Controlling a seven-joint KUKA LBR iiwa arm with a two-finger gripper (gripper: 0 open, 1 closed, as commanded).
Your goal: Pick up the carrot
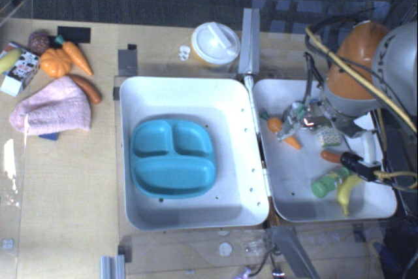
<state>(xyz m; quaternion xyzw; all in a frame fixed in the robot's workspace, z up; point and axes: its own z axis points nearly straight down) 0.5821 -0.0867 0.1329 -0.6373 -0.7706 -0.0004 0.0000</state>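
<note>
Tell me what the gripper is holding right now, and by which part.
Cannot be told. The gripper is down at the carrot in the right bin, but the view is too blurred to show whether the carrot sits between its fingers.

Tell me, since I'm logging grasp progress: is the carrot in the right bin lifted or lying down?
Lying down. The carrot rests flat on the right bin floor, near its left wall, with the gripper right over it.

Your way to the carrot [283,131] is open along the right bin's [282,209] left wall; the banana [347,191] crowds its front right corner.
</note>
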